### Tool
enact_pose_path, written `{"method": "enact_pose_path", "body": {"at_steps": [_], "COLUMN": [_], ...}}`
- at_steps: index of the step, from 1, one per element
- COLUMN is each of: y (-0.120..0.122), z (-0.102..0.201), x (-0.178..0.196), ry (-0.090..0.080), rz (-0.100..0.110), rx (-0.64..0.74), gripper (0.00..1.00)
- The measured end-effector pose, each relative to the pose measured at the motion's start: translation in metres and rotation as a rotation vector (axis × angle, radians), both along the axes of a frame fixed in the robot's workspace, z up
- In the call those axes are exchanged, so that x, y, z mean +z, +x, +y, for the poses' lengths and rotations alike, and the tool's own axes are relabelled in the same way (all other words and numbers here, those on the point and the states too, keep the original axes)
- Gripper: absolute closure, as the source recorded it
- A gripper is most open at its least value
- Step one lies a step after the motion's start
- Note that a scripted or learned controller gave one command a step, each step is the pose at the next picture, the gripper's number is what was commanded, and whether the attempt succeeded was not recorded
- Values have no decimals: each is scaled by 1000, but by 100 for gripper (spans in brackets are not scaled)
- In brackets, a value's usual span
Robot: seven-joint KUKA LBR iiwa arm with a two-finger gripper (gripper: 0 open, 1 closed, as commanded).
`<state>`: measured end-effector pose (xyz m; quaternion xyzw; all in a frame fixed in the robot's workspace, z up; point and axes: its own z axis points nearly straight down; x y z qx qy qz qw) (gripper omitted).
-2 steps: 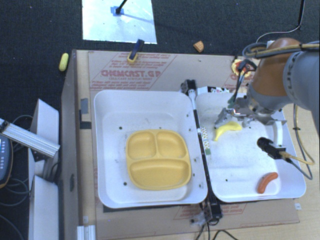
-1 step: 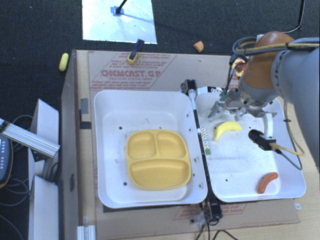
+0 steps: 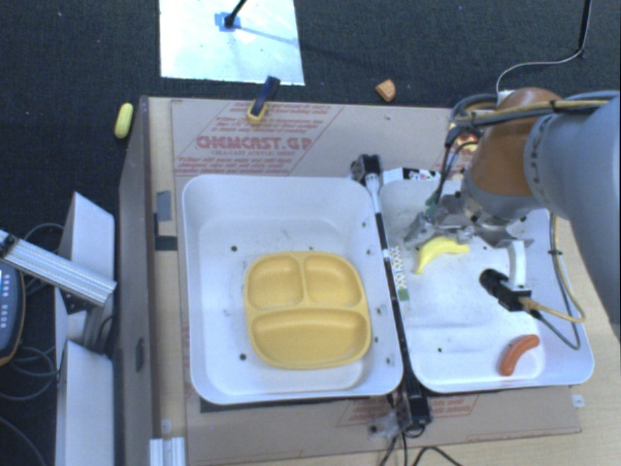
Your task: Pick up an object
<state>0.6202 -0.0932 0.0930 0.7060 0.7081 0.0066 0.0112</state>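
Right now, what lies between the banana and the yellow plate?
In the camera view, the bins' adjoining rims run between the banana and the yellow plate.

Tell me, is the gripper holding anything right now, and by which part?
Cannot be told. The gripper sits right over the banana in the right bin, but its fingers are hidden under the wrist.

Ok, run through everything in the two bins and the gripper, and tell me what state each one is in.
Yellow divided plate: upright, flat in the left bin.
Banana: lying in the right bin, beside the gripper.
Sausage: lying loose near the front right corner.
Gripper: low over the banana.
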Motion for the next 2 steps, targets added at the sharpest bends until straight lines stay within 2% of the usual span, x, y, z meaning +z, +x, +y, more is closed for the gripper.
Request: {"method": "enact_pose_path", "body": {"at_steps": [1,2], "y": [-14,-15], "z": [-13,-13], "x": [-7,-8], "ry": [5,6], "rz": [21,22], "rx": [-2,-2], "gripper": [0,0]}}
